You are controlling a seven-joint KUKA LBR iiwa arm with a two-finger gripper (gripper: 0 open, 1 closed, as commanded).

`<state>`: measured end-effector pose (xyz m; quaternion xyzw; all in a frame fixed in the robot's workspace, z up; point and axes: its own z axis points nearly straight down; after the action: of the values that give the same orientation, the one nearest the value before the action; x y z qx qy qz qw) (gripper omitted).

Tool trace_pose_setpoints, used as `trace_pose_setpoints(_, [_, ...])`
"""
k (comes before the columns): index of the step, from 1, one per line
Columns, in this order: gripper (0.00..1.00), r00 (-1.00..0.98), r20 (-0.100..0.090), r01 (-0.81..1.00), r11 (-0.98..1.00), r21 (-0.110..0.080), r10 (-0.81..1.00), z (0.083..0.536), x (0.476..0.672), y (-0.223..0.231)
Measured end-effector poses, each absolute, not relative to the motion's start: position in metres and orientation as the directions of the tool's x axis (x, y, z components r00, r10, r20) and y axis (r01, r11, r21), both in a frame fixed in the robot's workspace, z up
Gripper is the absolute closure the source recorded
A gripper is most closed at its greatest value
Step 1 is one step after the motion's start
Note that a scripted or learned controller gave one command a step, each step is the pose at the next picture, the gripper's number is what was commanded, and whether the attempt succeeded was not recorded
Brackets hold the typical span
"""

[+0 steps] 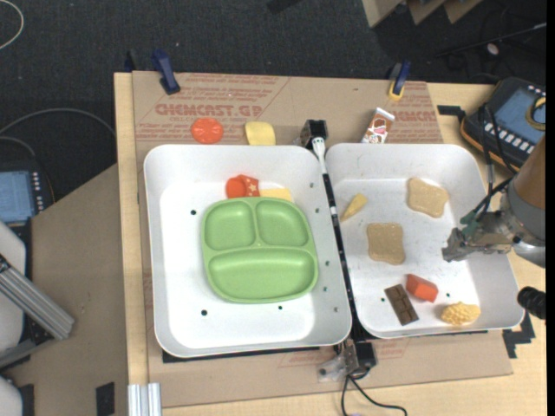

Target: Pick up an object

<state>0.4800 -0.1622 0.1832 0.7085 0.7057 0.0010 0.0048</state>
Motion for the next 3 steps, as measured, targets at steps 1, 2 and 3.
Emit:
trace_pose_setpoints(1, [0.00, 0.001, 0.000, 1.000, -0.001, 0.001, 1.000, 0.178, 0.479, -0.159])
trace_pose_setpoints(2, [0.00, -0.003, 0.002, 1.000, 0.003, -0.002, 1.000, 0.080, 0.479, -0.109])
trace_pose_setpoints(3, [0.00, 0.005, -0.005, 1.000, -0.005, 0.004, 1.000, 0.085, 0.495, -0.182])
